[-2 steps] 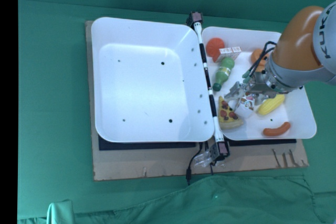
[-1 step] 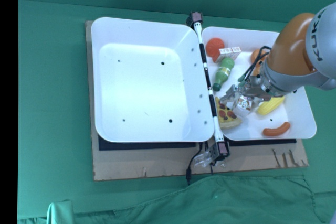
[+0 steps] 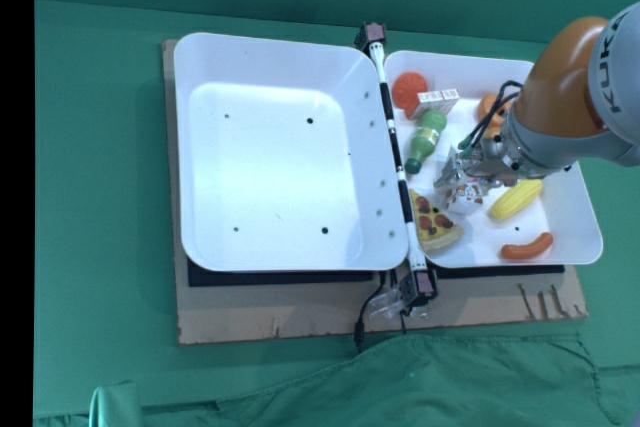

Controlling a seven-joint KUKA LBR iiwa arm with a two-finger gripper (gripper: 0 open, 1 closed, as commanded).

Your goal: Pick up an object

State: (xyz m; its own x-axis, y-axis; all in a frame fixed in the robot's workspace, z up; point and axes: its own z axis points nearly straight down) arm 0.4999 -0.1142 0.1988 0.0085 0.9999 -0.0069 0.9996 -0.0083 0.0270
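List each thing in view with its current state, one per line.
Grey two-finger gripper: low in the right white bin, over a small carton.
Small white-and-red carton: under the gripper.
Green plastic bottle: lying down.
Yellow toy corn cob: lying flat.
Pizza slice toy: flat.
Orange-red sausage: lying flat.

Green cloth drapes the bench and backdrop; a brown cardboard sheet lies flat.

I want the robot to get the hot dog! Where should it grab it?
Probably around the middle of the hot dog, coming straight down from above. It lies flat and on its own near the front edge of the right bin, long and thin, so the jaws should close across its narrow width.
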